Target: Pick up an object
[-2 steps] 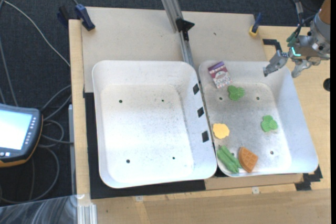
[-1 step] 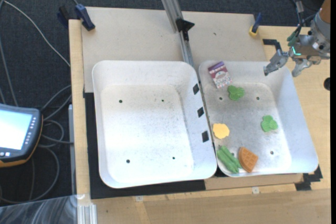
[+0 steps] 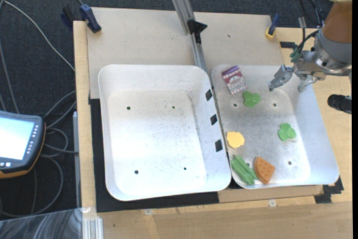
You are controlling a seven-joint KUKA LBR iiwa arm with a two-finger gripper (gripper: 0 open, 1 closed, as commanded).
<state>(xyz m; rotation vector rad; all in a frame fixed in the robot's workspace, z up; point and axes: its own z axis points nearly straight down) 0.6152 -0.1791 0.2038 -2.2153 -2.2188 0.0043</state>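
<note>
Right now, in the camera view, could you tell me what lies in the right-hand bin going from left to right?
Yellow piece → purple-and-white packet → long green piece → upper green piece → orange piece → right green piece. The gripper hovers at the far right corner.

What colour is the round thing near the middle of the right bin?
Yellow: the round piece, seen in the camera view.
</note>
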